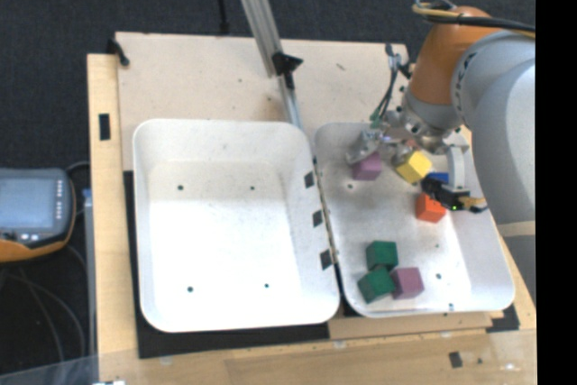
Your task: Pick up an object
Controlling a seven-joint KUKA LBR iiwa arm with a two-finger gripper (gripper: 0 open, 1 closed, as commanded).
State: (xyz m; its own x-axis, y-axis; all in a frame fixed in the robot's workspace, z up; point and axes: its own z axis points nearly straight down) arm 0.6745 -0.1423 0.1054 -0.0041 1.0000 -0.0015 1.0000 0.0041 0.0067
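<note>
From the camera view, the gripper (379,142) hangs over the right bin (478,279), at its far left, just above a pink block (366,167); its grasp cannot be told. A clean pick likely needs centring over that block, clear of the yellow block (414,167)

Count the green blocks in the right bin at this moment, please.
2. One green block sits in the lower middle of the right bin; the other green block lies just below it, beside a purple block. The arm may hide more.
</note>
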